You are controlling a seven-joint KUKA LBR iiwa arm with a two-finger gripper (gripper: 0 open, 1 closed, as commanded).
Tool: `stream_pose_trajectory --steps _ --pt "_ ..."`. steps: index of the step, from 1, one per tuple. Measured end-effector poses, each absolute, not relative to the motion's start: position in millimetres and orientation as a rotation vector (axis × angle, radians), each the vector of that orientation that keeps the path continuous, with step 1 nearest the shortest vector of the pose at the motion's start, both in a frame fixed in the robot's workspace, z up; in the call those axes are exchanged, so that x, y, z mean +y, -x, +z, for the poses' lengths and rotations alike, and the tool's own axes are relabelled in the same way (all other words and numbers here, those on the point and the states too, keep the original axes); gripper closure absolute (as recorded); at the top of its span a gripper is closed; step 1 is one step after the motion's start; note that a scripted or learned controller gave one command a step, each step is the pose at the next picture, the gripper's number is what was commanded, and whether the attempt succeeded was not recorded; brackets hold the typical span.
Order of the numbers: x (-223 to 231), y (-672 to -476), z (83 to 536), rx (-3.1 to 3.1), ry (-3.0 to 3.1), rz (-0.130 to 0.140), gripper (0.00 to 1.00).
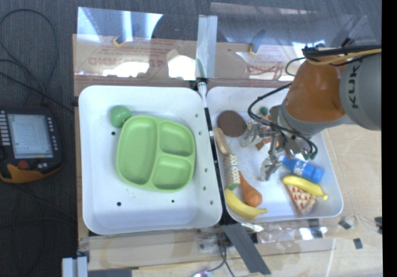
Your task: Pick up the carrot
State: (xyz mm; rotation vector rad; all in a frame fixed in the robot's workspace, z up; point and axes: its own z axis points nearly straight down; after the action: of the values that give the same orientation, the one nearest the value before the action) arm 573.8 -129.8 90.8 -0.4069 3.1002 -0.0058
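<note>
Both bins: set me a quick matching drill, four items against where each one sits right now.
Things:
1. carrot
2. green divided plate
3. blue bottle
4. pizza slice

Places:
A. middle of the left bin
B. right bin, near its front right corner
C. right bin, just above a banana at the front edge
D. right bin, beside the gripper, above the other banana

Pairs: 1-C, 2-A, 3-D, 4-B
</note>
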Motion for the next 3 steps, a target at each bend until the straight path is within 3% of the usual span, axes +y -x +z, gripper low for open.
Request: stream_pose_trajectory --steps 1,2,3 --pt "-178.7 -502.2 112.2 3.081 0.61 -0.002 0.0" --pt "-152.4 -587.4 90.1 3.003 0.891 -0.008 0.0" --pt "-151.8 -590.4 102.7 2.994 0.884 -0.013 1.0"
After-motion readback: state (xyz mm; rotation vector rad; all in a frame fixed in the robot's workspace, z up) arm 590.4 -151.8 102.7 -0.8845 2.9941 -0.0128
